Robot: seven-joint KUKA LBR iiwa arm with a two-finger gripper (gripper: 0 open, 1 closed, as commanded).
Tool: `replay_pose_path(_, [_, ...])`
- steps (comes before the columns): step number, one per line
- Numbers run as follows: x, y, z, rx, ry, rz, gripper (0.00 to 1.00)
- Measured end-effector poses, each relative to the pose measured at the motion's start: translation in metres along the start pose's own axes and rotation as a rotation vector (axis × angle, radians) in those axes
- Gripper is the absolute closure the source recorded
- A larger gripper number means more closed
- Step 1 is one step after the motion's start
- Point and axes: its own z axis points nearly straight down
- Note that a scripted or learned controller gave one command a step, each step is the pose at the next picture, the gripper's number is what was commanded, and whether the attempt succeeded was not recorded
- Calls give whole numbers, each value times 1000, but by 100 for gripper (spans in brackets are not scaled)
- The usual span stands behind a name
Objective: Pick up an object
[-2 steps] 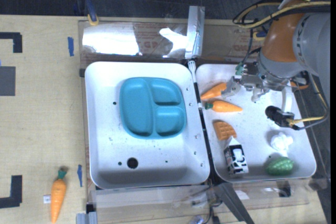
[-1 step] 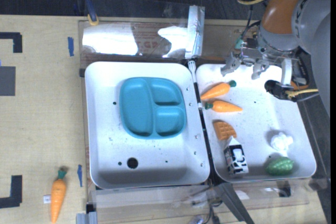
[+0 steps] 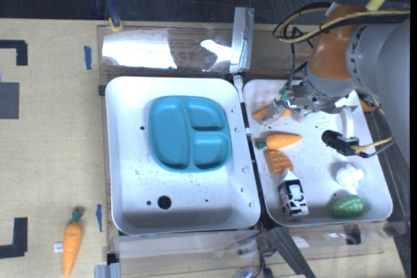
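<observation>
The gripper [image 3: 284, 107] is reaching down into the right bin [image 3: 319, 172], near that bin's far left corner. Its metal tip is too cluttered to read, so I cannot tell whether it is spread or pressed together.

A small orange piece [image 3: 263, 113] is lying just to the left of the tip, close against the bin's left wall. It is either touching the tip or sitting just beside it, and I cannot tell which. It is looking smooth and slim, with its long axis slanting up from the left wall towards the gripper.

Just nearer than it, a toy carrot [image 3: 284, 140] is lying across the bin, smooth and tapered, with its thin end pointing right. A stubby ridged orange piece [image 3: 279, 160] is sitting just beside the carrot on the near side. A small black-and-white box [image 3: 293, 197] is resting near the bin's near edge.

Towards the near right corner, a knobbly green lump [image 3: 347, 206] is lying with a crumpled white lump [image 3: 350, 174] just beyond it.

In the left bin [image 3: 130, 172], a glossy blue divided tray [image 3: 190, 132] is lying in the middle. A small black disc [image 3: 164, 202] is sitting near that bin's near left corner.

Another toy carrot [image 3: 71, 241] is lying on the bench [image 3: 52, 140] near its near left corner, leaf end pointing away.
</observation>
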Motion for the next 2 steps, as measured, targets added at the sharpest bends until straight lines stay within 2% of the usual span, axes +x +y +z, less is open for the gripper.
replay_pose_path(1, [-1, -64, 8, -8, -2, 27, 0])
replay_pose_path(2, [7, -94, 8, -10, -2, 80, 0])
